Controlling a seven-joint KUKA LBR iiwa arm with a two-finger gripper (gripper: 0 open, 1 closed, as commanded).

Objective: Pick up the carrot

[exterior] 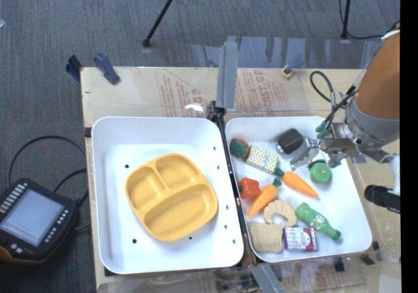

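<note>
A red carton (300,239) lay at the right bin's (361,216) front edge; the carrot (300,183), mid-bin, was best straddled crosswise; the gripper's (308,153) grasp couldn't be judged.

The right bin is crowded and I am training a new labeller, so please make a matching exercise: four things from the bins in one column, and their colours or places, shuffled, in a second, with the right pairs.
Things:
1. bottle
2. divided plate
3. slice of bread
4. apple

Descriptions:
A. yellow, alone in the left bin
B. green and round, just below the gripper
C. tan, at the front left corner of the right bin
D. green, lying on its side near the front right of the right bin

Pairs: 1-D, 2-A, 3-C, 4-B
</note>
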